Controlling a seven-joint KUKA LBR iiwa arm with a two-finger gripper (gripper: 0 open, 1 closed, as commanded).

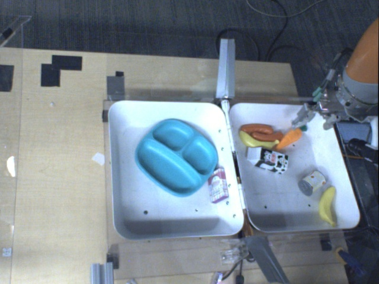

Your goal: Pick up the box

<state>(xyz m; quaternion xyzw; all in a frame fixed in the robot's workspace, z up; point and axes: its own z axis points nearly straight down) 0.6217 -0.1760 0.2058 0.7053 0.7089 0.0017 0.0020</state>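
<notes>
Lying tilted, small black-and-white box (272, 159), right bin (349, 209)

A box (271, 159) lies in the right bin (349, 185) beside a carrot (288, 139).

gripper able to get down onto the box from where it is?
Probably yes. The gripper sits above the right bin's far edge, and the box lies uncovered, though the carrot lies close beside it.
</notes>
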